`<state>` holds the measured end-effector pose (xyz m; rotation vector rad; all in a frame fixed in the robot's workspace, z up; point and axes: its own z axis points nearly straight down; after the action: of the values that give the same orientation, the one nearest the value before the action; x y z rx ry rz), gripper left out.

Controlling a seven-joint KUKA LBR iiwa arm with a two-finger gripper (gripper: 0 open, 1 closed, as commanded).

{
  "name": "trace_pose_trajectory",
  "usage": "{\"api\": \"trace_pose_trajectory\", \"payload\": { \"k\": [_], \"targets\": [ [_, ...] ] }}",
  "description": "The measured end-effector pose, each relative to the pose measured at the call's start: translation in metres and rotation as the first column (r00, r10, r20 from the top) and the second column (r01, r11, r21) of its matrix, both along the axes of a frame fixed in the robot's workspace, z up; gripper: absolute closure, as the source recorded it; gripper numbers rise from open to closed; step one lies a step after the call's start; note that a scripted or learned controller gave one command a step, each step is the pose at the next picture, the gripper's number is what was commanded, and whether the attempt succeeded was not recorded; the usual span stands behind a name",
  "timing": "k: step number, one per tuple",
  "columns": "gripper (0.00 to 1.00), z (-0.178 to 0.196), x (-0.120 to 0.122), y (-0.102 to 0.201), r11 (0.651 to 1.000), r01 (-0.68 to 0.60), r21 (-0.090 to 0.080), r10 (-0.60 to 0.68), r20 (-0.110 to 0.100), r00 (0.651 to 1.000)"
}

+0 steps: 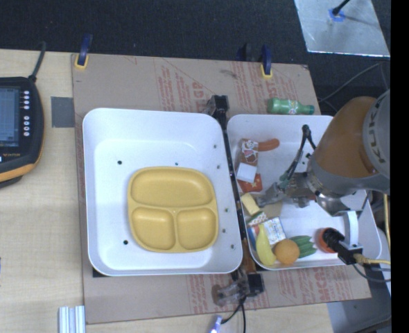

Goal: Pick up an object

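1. Two white bins sit side by side on the counter: the left bin (pixel 93 186) carries a yellow divided tray (pixel 171 208), and the right bin (pixel 288 125) holds the clutter worth picking from.
2. Down into that right bin reaches the arm, its gripper (pixel 270 196) low over the bin's left side, just beside a red-and-white packet (pixel 249 175) near the wall shared with the left bin.
3. Fingers? I cannot tell whether they are apart or together; the tips blur into the items beneath them, and nothing shows clearly clamped.
4. Candidates lie close: a sausage (pixel 267 145) toward the far edge, a banana (pixel 263 248), an orange (pixel 285 252) and a green vegetable (pixel 304 244) along the bin's near edge, and a tomato (pixel 326 238) by the near right corner.
5. My read: this is the reach-and-descend step, no lift begun.
6. Next move calls for settling squarely on one item, closing firmly, then rising straight up without dragging neighbours.
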<state>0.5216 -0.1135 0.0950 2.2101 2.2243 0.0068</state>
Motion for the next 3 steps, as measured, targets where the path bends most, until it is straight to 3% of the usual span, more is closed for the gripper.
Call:
{"api": "trace_pose_trajectory", "payload": {
  "k": [1,2,3],
  "targets": [
    [0.00,0.000,0.074,-0.013,1.000,0.003,0.000,-0.003,-0.002,1.000],
    [1.00,0.011,0.075,-0.013,1.000,0.001,0.003,-0.001,-0.002,1.000],
    [1.00,0.001,0.020,0.014,1.000,0.004,-0.004,-0.004,0.002,1.000]
  ]
}}
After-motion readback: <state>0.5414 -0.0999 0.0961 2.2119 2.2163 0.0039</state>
